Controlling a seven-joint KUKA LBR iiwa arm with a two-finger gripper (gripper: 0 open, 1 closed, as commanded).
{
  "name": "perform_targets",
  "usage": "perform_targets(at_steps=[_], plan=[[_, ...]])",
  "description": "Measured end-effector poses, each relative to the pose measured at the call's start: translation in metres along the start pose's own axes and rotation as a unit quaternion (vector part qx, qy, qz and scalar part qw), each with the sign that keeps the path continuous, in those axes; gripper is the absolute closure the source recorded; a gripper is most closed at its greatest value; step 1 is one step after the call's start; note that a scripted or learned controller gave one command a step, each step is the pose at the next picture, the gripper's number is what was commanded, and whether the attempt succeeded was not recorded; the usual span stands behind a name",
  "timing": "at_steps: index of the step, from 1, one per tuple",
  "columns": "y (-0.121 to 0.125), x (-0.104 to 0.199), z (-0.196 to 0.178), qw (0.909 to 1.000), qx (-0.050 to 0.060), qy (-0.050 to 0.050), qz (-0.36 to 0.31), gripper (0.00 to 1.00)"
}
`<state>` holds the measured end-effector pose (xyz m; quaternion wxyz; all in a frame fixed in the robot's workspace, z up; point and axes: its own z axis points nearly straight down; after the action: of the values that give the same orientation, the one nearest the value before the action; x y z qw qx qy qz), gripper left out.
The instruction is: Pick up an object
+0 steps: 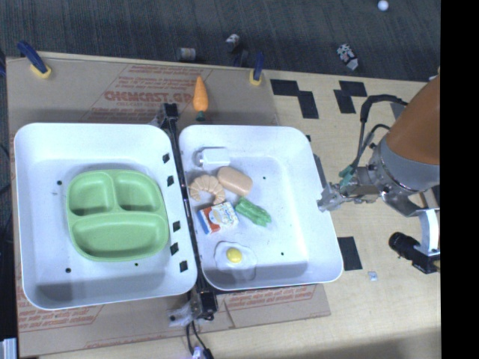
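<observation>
Tan desk (389,305) w/ black tape squares, dark carpet beyond. Two white bins side by side on cardboard. Left bin (37,200) holds a green divided tray (116,215). Right bin (299,200) holds the toys: white piece (213,156) near the back, bread roll (235,181) touching a croissant (206,189), small carton (218,216) just below those, green veg (253,213) beside the carton, fried egg (235,256) near the front wall. Toy carrot (200,94) lies on the cardboard behind the bins. End effector (329,200) sits outside the right bin, just off its right rim, nothing in it; can't tell if wide or narrow. Arm (412,140) comes in from the right, cables looped above the wrist.
</observation>
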<state>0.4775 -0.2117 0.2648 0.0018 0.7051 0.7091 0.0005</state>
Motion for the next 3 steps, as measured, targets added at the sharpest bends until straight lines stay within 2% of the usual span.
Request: perform_targets(at_steps=[1,2,3], plan=[[0.0,0.068,0.028,1.0,0.002,0.001,-0.001,1.0],[0.0,0.061,0.021,1.0,0.001,0.001,0.001,1.0],[0.106,0.029,0.025,1.0,0.002,0.001,0.0,1.0]])
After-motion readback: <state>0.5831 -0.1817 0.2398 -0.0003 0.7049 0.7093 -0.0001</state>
